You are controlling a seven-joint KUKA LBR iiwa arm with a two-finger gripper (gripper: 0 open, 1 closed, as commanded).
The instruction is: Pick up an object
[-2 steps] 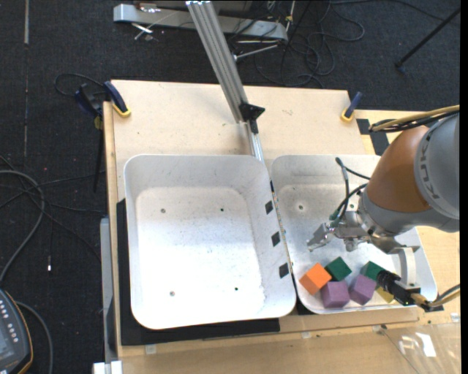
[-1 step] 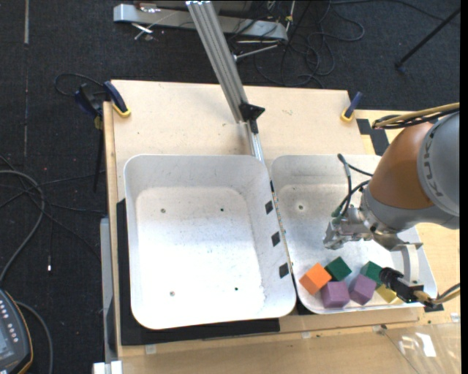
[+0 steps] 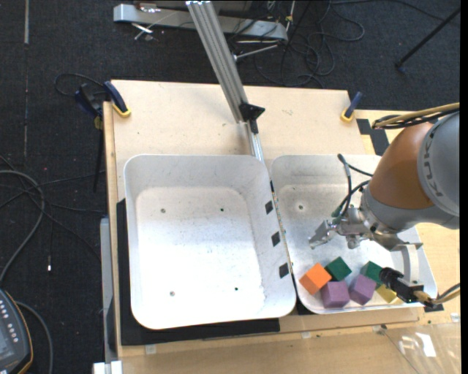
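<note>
A light wooden bench top sits on a dark carpeted floor. Two yellow-tipped clamps grip its far edge: one at the far-left corner, one at the far-right corner. A slanted aluminium rail runs from the top of the view down to a black bracket on the bench. Black cables lie loose on the floor to the left; more cables lie beyond the bench. A grey metal base rests on the floor at the top. Part of a dark device appears at the lower-left corner
</note>
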